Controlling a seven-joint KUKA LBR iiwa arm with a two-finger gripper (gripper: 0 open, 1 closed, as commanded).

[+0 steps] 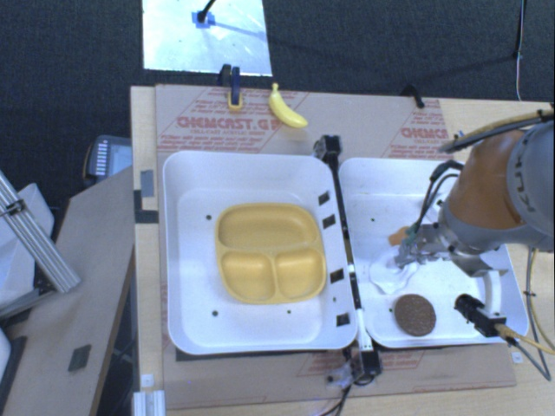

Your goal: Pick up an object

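The hand [411, 251] is low in the right bin [381, 180], over a white object [388, 275]; I cannot tell its state. A brown disc [415, 315] lies at 5 o'clock.

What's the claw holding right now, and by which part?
Cannot tell. The claw is down in the right bin, over a white object beside an orange piece; no grip is visible.

From my remote seat this reads as a robotics lab: a paper-covered tabletop [364, 115] with two white bins [186, 232] clamped left of and under my jaws, loose cables [347, 380], aluminium framing [35, 241], dark carpet [69, 50].
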